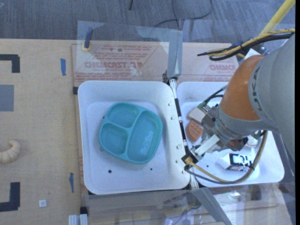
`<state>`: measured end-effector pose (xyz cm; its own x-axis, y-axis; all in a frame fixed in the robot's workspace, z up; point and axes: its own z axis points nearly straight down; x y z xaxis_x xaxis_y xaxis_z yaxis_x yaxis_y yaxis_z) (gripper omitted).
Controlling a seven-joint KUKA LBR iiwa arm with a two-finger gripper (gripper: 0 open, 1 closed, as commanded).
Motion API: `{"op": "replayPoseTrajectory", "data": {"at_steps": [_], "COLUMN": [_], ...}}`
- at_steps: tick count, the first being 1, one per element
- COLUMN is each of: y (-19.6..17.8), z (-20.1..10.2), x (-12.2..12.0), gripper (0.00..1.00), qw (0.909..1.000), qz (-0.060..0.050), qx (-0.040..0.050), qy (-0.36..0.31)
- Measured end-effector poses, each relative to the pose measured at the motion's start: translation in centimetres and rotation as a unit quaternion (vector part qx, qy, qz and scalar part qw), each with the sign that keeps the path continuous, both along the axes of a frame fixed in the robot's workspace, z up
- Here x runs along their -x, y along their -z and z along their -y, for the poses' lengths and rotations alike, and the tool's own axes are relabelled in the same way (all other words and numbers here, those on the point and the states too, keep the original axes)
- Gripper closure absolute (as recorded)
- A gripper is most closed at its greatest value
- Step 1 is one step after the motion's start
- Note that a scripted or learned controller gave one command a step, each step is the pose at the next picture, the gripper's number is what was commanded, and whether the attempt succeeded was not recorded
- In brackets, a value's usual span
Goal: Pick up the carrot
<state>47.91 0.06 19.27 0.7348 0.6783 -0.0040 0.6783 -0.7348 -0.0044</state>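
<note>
Tool [199,149] low in right bin [272,172], grip state hidden, orange carrot [193,130] beside it, teal plate [131,132] in left bin [93,172]

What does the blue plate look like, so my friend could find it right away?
Look at the two shallow white bins side by side; take the left white bin. Lying in the middle of it is the teal plastic plate with rounded corners. It is split into three compartments, and it is the one teal thing on the bench.
</note>
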Motion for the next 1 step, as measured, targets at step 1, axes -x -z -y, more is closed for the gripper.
{"op": "replayPoseTrajectory", "data": {"at_steps": [1], "y": [0.92], "z": [1.28], "x": [0.08], "gripper": [1.00], "qw": [0.9843], "qz": [0.000], "qx": [0.0009], "qy": [0.176]}}
